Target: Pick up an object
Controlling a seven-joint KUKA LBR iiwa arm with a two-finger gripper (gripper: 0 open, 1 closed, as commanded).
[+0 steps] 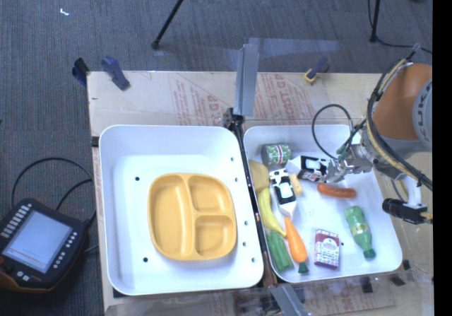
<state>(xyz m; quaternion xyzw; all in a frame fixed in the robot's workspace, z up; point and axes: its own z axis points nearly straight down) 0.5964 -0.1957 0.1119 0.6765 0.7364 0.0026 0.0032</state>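
The right bin (378, 254) holds several objects. An orange-red sausage (337, 191) lies near its right wall, with a green bottle (359, 230) and a red box (326, 248) below it. A green can (275, 153) and a small black-and-white item (313, 164) sit at the back. A banana (265, 206), a white-and-black object (283, 191), a carrot (295, 238) and a cucumber (279, 251) lie along the left side. My gripper (344, 165) hangs low over the bin's back right, just above the sausage, and nothing is visibly held in it.
The left bin (120, 166) carries a yellow divided plate (192, 215). A grey upright post (246, 81) stands behind the seam between the bins. The arm's orange band (399, 106) and cables crowd the right bin's far right edge. A tablet (39, 242) lies on the floor at left.
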